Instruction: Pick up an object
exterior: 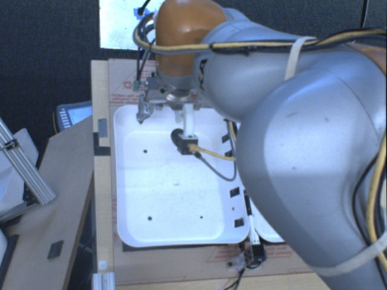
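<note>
Over the left bin (175, 222), near its far rim, the claw (163, 125) hangs with fingers spread and nothing between them. On the bin floor nearer than the claw lie small dark specks (146, 151). Which thing to lift I cannot tell, so I cannot judge its heft, look or best hold.

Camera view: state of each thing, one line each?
Arm: reaching in over the bins, hiding most of the right bin.
Gripper: low over the far end of the left bin, nothing visible between its fingers.
Left bin: flat on the bench, upright.
Right bin: mostly hidden, one corner showing.
</note>
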Controlling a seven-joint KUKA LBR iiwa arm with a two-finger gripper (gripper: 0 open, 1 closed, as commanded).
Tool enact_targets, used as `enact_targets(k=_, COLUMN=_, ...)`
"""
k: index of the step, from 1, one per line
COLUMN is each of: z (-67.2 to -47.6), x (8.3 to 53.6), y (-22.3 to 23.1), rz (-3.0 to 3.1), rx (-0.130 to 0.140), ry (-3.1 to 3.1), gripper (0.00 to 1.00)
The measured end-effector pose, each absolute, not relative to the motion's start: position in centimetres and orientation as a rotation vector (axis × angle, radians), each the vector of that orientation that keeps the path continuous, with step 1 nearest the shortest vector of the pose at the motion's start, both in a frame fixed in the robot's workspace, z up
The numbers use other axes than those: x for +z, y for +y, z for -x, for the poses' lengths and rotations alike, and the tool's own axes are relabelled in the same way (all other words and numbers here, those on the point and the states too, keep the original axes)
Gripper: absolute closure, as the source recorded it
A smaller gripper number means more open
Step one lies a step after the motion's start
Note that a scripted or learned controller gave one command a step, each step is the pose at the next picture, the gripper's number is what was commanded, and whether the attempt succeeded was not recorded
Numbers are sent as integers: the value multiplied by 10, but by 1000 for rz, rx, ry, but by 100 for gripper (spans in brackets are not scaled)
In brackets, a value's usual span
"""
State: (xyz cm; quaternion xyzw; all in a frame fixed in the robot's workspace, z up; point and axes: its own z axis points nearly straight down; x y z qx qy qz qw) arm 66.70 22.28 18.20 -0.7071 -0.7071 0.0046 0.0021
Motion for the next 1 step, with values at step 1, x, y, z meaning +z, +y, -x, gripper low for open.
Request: enact_targets(k=1, z=-670, x=236, y=124, rz=2235, rx=-3, ry=-2217, gripper=0)
